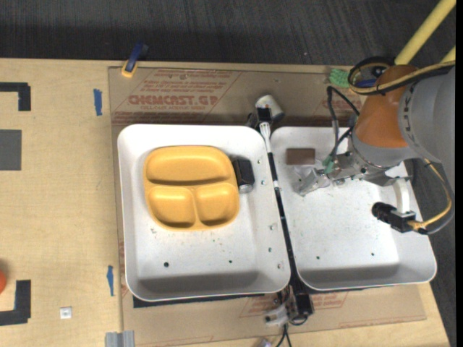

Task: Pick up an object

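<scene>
A yellow three-compartment plate [192,186] lies in the left bin [145,266], upper part. A small dark object [242,173] rests against the plate's right edge. A small brown block [299,155] lies near the top left of the right bin [362,266]. My gripper [307,181] reaches in from the right and sits low in the right bin, just below and to the right of the brown block. Nothing can be made out between its metal fingers [304,184].
The grey arm with its orange band [380,125] covers the right bin's upper right. A black cable connector [391,215] hangs over the right bin's right side. A black-and-white divider [278,208] runs between the bins. A yellow rod [430,24] crosses the top right.
</scene>
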Robot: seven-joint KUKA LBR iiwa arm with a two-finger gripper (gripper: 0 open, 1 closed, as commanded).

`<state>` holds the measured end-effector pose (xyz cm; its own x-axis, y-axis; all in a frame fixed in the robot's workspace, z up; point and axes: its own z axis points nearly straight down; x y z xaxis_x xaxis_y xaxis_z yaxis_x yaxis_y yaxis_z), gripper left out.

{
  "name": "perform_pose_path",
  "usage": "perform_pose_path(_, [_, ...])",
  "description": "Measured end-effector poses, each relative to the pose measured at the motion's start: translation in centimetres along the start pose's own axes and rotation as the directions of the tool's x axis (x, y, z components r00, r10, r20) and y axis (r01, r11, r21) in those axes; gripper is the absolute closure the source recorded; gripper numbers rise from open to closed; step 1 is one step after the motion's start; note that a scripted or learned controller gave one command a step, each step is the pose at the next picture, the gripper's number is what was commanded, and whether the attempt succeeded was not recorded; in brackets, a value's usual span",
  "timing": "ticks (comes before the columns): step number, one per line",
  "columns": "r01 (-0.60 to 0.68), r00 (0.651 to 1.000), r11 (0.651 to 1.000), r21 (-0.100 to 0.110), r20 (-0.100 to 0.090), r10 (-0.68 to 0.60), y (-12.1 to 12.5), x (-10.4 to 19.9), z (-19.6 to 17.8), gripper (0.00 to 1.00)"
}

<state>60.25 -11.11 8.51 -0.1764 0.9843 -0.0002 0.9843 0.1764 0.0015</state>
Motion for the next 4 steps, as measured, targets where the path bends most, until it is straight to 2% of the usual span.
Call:
perform_pose_path(1, [-0.102, 0.995, 0.995, 0.002, -0.001, 0.102, 0.0, 1.6, 0.0, 0.00])
perform_pose_path(3, [-0.087, 0.996, 0.996, -0.001, 0.001, 0.087, 0.6, 1.3, 0.0, 0.00])
perform_pose_path(4, [0.116, 0.993, 0.993, -0.002, 0.002, -0.116, 2.5, 1.1, 0.0, 0.00])
